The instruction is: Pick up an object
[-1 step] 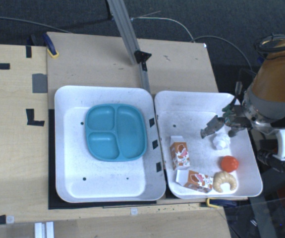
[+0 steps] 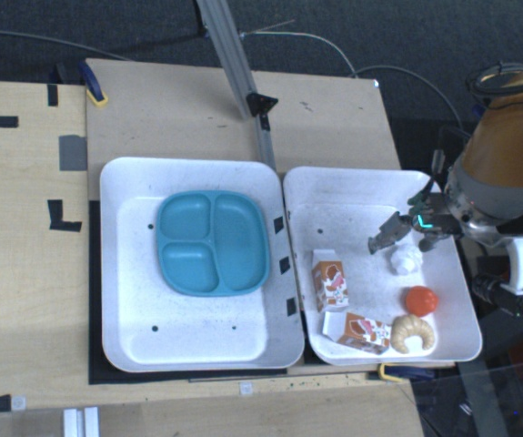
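My gripper (image 2: pixel 405 240) hangs over the right bin (image 2: pixel 352 185), reaching in from the right, its two dark fingers spread open with nothing between them. Just below it lies a small white object (image 2: pixel 406 261). A red ball-like item (image 2: pixel 420 299) sits nearer the front, with a tan croissant (image 2: pixel 413 333) beside it. A red-and-white carton (image 2: pixel 330 285) lies at the bin's left middle. A second carton (image 2: pixel 364 331) lies at the front.
The left bin (image 2: pixel 125 335) holds a blue divided plate (image 2: pixel 213 243). A grey metal bar (image 2: pixel 229 44) slants down from the top to the bins' shared edge. Cables run along the back of the bench.
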### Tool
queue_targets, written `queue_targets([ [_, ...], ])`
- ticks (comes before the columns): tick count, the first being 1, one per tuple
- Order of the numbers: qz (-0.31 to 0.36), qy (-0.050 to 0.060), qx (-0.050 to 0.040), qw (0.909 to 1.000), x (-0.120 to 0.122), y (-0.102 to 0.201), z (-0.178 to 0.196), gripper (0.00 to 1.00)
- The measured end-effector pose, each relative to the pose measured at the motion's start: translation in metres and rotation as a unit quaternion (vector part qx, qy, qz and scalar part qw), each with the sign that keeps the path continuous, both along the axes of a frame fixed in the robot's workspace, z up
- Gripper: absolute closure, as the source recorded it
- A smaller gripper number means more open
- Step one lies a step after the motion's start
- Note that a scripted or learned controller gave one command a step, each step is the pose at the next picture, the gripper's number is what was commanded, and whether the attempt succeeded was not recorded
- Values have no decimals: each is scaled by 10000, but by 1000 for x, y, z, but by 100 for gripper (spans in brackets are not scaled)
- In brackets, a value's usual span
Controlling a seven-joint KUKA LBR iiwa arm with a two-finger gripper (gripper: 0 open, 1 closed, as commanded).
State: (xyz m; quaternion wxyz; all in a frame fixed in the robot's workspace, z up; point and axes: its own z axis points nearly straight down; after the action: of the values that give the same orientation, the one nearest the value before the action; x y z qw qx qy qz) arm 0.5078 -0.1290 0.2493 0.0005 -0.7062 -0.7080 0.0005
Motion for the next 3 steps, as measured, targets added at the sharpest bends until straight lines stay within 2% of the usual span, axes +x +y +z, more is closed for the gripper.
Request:
queue_targets([
  [1,-10,35,6,10000,-3,-3,-63,0],
  [2,-15,1,0,10000,2,-8,-123,0],
  [3,-11,-77,-21,10000,6,-10,-137,0],
])
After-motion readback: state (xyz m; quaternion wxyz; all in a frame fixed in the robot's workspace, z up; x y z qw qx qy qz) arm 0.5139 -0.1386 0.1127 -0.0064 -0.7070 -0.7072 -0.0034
